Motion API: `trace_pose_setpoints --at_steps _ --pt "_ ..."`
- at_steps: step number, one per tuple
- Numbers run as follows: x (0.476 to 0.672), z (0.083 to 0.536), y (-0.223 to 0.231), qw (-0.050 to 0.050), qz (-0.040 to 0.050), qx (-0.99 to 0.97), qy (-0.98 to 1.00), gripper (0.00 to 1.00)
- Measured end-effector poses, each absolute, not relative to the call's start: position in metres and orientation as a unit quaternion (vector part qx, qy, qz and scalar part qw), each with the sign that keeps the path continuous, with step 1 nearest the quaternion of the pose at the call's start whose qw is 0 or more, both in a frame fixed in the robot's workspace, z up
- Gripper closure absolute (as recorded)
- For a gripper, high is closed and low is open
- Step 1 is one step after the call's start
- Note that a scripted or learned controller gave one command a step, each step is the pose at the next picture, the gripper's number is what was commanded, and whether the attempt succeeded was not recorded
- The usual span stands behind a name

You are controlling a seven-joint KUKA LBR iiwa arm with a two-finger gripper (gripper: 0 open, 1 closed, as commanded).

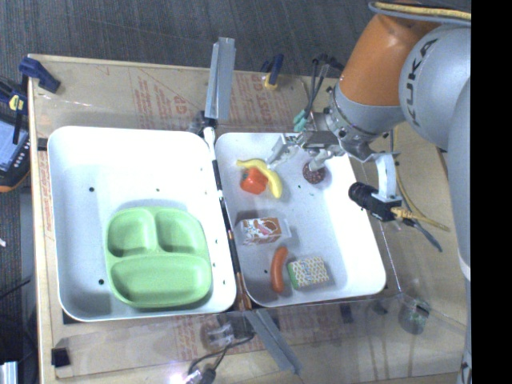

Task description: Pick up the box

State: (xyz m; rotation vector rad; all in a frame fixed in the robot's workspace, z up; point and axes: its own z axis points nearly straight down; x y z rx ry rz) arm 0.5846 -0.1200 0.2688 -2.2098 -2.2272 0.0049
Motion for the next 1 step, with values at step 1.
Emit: trace_pose_setpoints --at_steps 1 --pt "0.4814 0.2092 -0.1484 0.002 0.0019 -0.689 -0.725 0.00"
